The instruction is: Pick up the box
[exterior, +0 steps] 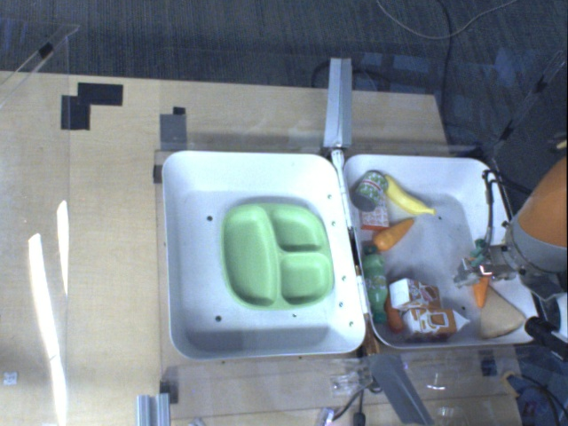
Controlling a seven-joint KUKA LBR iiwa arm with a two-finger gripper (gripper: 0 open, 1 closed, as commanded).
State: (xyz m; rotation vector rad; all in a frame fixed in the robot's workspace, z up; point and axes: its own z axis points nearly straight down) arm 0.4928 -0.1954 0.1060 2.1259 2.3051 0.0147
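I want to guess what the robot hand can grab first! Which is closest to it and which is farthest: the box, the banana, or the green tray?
Measured from the hand, at the right bin's right side:
1. Box, low in the right bin, just left of the hand.
2. Banana, up at the top of the right bin.
3. Green tray, away in the left bin.

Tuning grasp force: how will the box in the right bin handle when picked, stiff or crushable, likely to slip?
The box looks like a small printed carton, so probably light and somewhat crushable under a hard squeeze. It lies flat, so unlikely to roll. Its surface seems glossy, so may slip. It is crowded by the white item, which may shift with it.
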